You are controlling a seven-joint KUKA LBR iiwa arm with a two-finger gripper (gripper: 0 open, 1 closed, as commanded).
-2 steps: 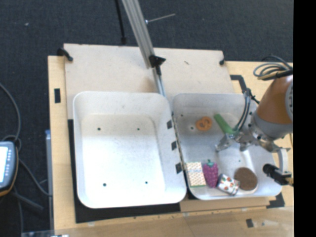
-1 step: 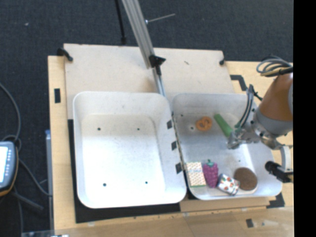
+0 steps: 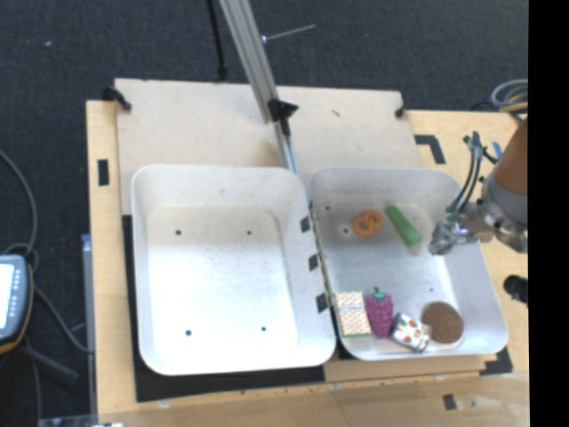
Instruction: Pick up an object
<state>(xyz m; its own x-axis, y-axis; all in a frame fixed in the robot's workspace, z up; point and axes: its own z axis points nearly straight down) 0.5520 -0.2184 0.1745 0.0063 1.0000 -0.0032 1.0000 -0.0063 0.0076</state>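
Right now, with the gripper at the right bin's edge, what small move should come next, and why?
Probably a short move left and slightly up in the view, to bring the gripper over the green stick. It is the nearest object and lies apart from the orange piece, while the other items crowd the near wall of the right bin.

2 bins are sitting side by side on the table. In the right bin, a round piece and a stick are lying side by side toward the far edge. Along the near edge, left to right, are lying a box, a berry-shaped piece, a small can and a disc. The hand is hanging at the right edge.
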